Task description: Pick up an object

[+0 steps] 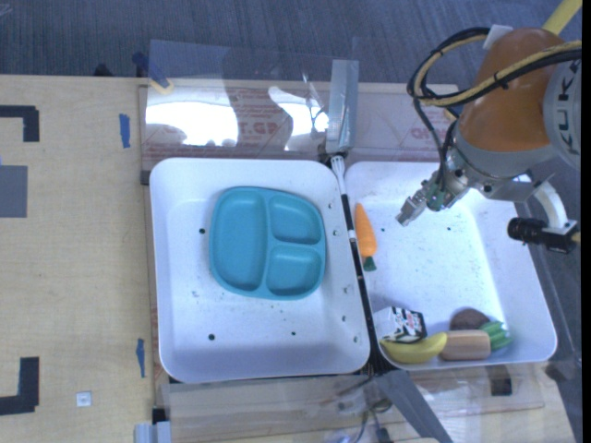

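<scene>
The grey two-finger gripper (417, 206) hovered right of the orange plastic carrot (365, 233); its opening could not be determined.

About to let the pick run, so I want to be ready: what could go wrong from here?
1. The carrot lies tight against the right bin's left wall, so a finger could strike the wall instead of closing round it.
2. The banana, the tan block and the small black-and-white item crowd the near edge; a grab there may nudge or catch neighbours.
3. The gripper hovers over bare floor and may close on nothing.
</scene>
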`<state>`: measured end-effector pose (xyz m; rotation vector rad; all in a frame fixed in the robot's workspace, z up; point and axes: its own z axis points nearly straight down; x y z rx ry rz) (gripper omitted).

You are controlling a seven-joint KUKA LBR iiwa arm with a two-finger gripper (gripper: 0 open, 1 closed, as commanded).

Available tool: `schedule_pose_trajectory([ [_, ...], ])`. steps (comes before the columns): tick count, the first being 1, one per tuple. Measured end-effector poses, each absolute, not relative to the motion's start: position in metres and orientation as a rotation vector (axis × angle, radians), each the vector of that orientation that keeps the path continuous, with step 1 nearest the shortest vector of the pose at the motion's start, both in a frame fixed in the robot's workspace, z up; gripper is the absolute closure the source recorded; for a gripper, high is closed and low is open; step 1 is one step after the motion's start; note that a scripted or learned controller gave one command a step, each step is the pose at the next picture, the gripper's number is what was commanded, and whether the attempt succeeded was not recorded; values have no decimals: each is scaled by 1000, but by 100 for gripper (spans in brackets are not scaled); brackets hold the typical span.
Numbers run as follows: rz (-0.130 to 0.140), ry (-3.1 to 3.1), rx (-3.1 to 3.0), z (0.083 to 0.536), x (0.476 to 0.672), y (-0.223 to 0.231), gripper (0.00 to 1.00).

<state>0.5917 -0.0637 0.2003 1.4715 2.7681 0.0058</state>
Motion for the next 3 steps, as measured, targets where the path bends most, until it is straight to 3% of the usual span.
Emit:
schedule_pose_trajectory([
  [1, 3, 2812, 1405, 184, 567, 28, 100],
  [2, 3, 2691, 1617, 185, 618, 63, 100],
  [3, 8, 2804, 1400, 264, 661, 85, 100],
])
